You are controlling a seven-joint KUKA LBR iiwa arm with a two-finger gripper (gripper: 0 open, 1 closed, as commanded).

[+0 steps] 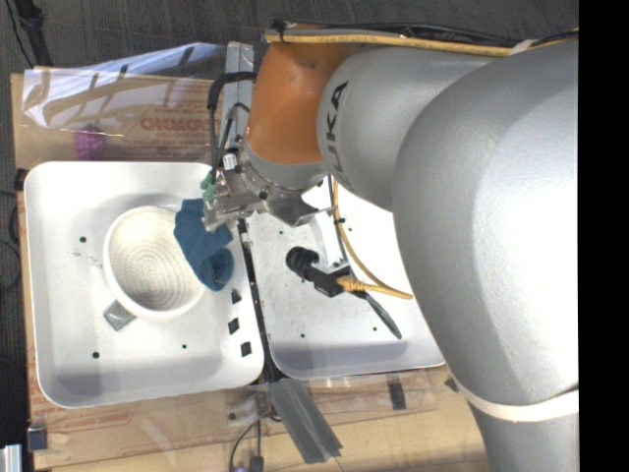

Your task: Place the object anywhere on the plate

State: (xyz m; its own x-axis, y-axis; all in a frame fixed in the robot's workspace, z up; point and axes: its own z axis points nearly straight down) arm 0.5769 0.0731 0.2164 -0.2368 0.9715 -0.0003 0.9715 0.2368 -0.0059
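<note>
Blue cloth (203, 249), one, overlaps the right rim of the single white plate (147, 254) in the left of two bins (59, 362), touching the tool (218, 205), whose grip I cannot tell; the arm (423, 116) reads "UKA".

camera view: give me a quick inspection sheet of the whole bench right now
surface: left bin and right bin, white, side by side
job's things: blue cloth lying over the right rim of the white plate in the left bin
clutter: small grey piece at the plate's lower left
grippers: gripper at the cloth's top edge; grip cannot be judged
cables: yellow and black cable along the arm's top
surroundings: cardboard and clear plastic sheet behind the bins; dark floor
</note>
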